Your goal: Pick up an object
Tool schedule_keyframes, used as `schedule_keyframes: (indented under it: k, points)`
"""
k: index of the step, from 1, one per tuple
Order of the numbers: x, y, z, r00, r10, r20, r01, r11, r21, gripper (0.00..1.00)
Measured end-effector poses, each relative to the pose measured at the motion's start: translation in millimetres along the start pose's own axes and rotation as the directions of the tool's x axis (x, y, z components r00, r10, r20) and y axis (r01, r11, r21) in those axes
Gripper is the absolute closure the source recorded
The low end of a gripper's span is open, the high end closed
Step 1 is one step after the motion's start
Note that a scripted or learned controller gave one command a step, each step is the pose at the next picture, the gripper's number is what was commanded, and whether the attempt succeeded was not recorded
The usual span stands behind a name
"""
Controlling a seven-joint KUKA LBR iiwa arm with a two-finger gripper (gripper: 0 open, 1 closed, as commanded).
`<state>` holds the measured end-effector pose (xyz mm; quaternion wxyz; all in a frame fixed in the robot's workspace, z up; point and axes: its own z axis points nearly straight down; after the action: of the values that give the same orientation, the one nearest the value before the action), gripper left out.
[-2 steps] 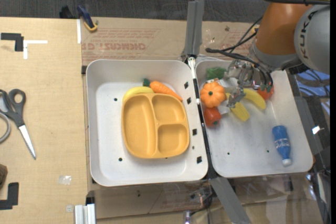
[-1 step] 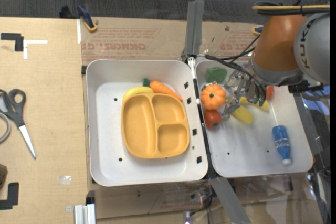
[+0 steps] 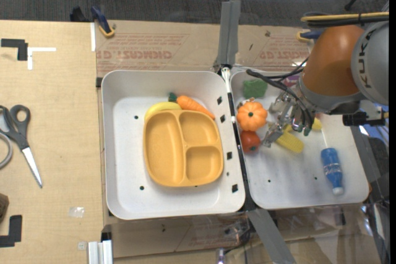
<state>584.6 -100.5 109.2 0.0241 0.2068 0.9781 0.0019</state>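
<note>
Camera view — yellow block (image 3: 290,143) touching pincer (image 3: 279,128)

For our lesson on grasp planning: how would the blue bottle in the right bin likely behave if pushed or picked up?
The bottle lies on its side on the bin's flat floor, so a sideways push would probably roll it. Its rounded body looks smooth and may slip in a gripper. It seems small and is probably light, though its contents cannot be seen.

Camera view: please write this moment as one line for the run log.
gripper low in right bin | beside yellow block and pumpkin | fingers unclear | nothing seen held | bottle apart
</note>
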Motion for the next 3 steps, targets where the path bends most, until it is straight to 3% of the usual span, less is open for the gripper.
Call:
schedule_keyframes:
  k: [1, 2, 3]
  points:
    - [-14, -16, 3, 1.000, -0.002, -0.011, 0.003, 1.000, 0.001, 0.00]
    - [-20, -16, -12, 1.000, -0.003, 0.006, 0.003, 1.000, 0.000, 1.00]
    - [-19, -16, -10, 1.000, -0.003, 0.002, 0.003, 1.000, 0.001, 0.00]
